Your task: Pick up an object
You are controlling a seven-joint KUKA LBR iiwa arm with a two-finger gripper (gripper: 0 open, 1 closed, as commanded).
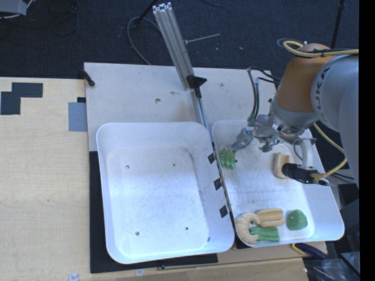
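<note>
1. Nearest the camera, at the front edge of the right bin, several toys are lying in a cluster: a tan bun-shaped piece, a pale curled piece touching its left end, a green ridged piece just below them, and a round green lump just to the right.
2. Beside that bin, the left bin is sitting wall to wall with it on the light surface; its floor is showing a few small dark specks, and black clips are lining the shared wall.
3. Farther back in the right bin, a small leafy green toy is resting near the left wall, and a tan rounded piece is lying toward the right wall, touching a black part of the arm.
4. Above the middle of that bin, the gripper is hovering with its fingers spread apart, clasping nothing; the left one is pointing toward the leafy toy, just short of it.
5. Behind the bins, a slanted metal rail is rising from the surface.
</note>
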